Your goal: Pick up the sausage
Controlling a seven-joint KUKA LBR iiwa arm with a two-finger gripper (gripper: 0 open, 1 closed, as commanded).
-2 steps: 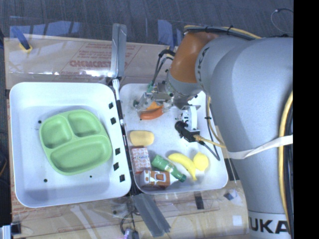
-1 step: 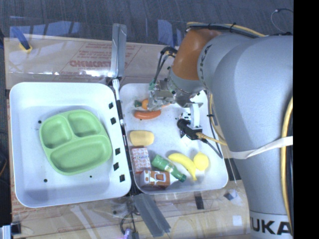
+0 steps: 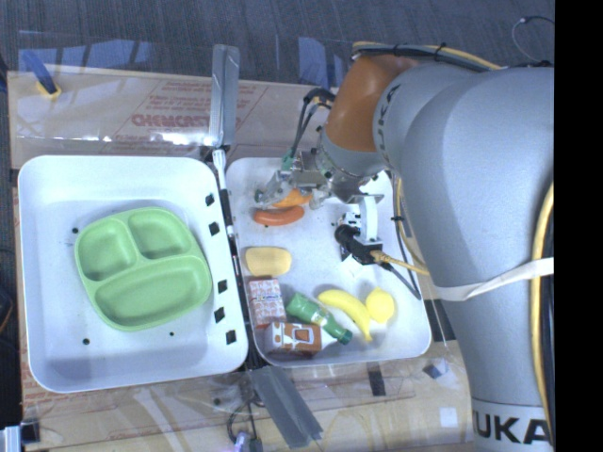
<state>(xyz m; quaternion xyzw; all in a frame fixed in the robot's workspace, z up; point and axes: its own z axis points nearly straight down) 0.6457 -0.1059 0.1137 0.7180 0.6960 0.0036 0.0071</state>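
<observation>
The sausage (image 3: 279, 217) is a reddish-orange, slightly curved piece lying flat in the far left part of the right bin (image 3: 405, 337). My gripper (image 3: 283, 186) hangs just above and behind it, low over the bin's far left corner, with the orange-banded wrist (image 3: 363, 106) leaning in from the right. A small orange patch (image 3: 294, 199) shows right under the gripper, touching the sausage's far side; I cannot tell if it belongs to the sausage or is another item.
Nearer in the right bin lie a yellow bun-like piece (image 3: 268, 259), a snack packet (image 3: 266, 299), a green bottle (image 3: 316, 316), a brown carton (image 3: 292, 339), a banana (image 3: 344, 309) and a lemon (image 3: 380, 304). The left bin (image 3: 47, 347) holds a green divided plate (image 3: 143, 266).
</observation>
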